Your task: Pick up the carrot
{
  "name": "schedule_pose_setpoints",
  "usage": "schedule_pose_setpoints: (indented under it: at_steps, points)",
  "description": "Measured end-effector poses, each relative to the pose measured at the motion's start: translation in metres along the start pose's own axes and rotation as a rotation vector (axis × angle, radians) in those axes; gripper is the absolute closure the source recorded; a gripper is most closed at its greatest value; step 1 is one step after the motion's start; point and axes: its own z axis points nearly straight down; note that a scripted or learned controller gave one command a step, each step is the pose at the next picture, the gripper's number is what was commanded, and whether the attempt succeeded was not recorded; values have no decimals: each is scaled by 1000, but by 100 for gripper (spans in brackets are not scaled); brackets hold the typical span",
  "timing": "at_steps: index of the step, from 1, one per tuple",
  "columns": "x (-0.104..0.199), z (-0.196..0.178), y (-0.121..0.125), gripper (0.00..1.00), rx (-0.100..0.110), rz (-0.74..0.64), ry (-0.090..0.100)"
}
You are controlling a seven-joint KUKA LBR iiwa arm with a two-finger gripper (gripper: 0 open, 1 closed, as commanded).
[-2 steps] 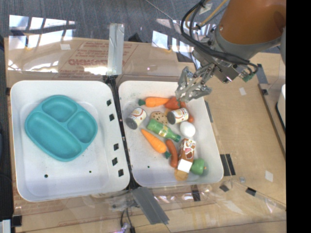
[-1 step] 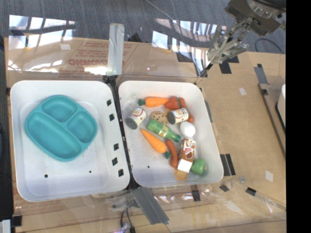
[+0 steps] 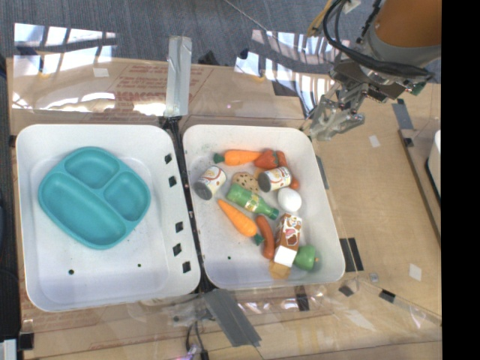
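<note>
Carrot is not in the tool's grip; it lies near the middle of the right bin, slanting from upper left to lower right, just below a green bottle and beside a darker orange piece at its lower end. From where I stand, the tool hangs just off that bin's upper right corner, over the cardboard of the worktop, with nothing between its fingers; whether those fingers are apart or together I cannot tell from this angle. Above it the grey wrist and orange band of the arm come in from the top right, trailed by black cables.

Nearest the tool, along the bin's upper part, a second orange carrot-like piece lies flat, touching a reddish item on its right. Below them sit a small can tipped on its side, a white egg and a speckled cookie. Another little can lies on its side toward the bin's left wall. Down in the lower right corner are a red and white packet, a white cube and a green piece, bunched close together.

Further out, the left bin holds a teal divided plate, sitting well apart from all the food items.
</note>
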Motion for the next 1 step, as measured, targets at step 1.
schedule_pose_setpoints:
  at_steps: [1]
  points:
    - [76,14,146,100,9,-247,1]
